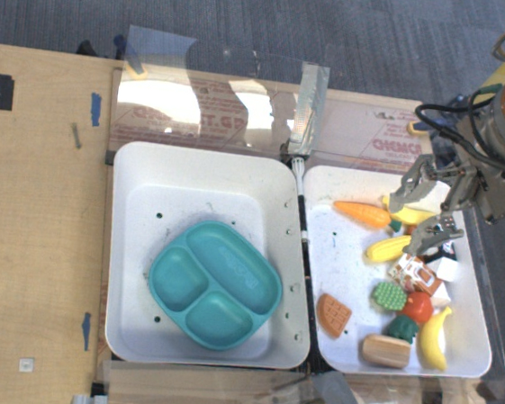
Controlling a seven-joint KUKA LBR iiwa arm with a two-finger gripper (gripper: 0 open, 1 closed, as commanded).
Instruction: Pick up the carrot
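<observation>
Your gripper [426,205] hangs spread open, gripping nothing, just right of the carrot [362,214] lying at the right bin's [469,371] far end.

You see a light brown wooden table [21,243] with black marks and small bits of blue tape [95,108]. Behind it lies a grey carpet floor [256,11]. Bright light shines on clear plastic [196,100].
</observation>
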